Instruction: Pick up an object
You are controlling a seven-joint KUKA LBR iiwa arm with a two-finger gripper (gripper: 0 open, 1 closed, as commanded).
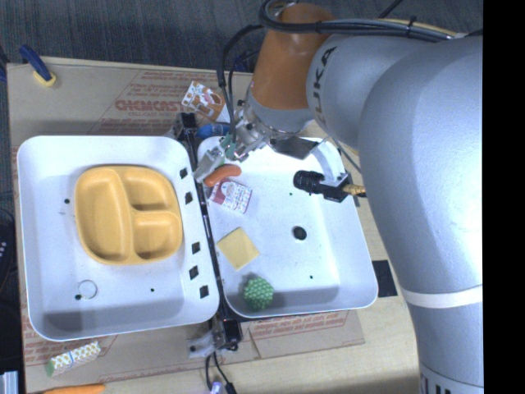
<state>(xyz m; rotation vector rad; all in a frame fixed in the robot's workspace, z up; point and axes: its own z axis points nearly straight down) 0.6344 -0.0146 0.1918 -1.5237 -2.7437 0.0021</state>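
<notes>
**Gripper low over the orange carrot at the right bin's far-left corner**

Nearest the camera in the right bin (pixel 361 290) sits a green bumpy ball (pixel 258 292), close to the near wall. Just beyond it lies a flat yellow square, seemingly a cheese slice (pixel 239 247), and beyond that a small white packet with red print (pixel 233 196). All three lie well apart from the tool.

Farther in, hard against the bin's left wall, is a small orange carrot-like piece (pixel 222 174). Its long axis runs roughly left to right, tilted a little, its left end toward the divider between the bins. The gripper (pixel 232 148) sits just beyond and slightly right of it, so the piece lies just toward the camera and a shade left of the tool. Contact cannot be made out.

Whether the tool is spread or closed cannot be told; nothing is visibly held.

My judgement: the carrot is the likely target, and a grasp would best close across its short axis, though the wall crowds its left end.

The left bin (pixel 33 220) holds a yellow divided tray (pixel 127 213).
</notes>
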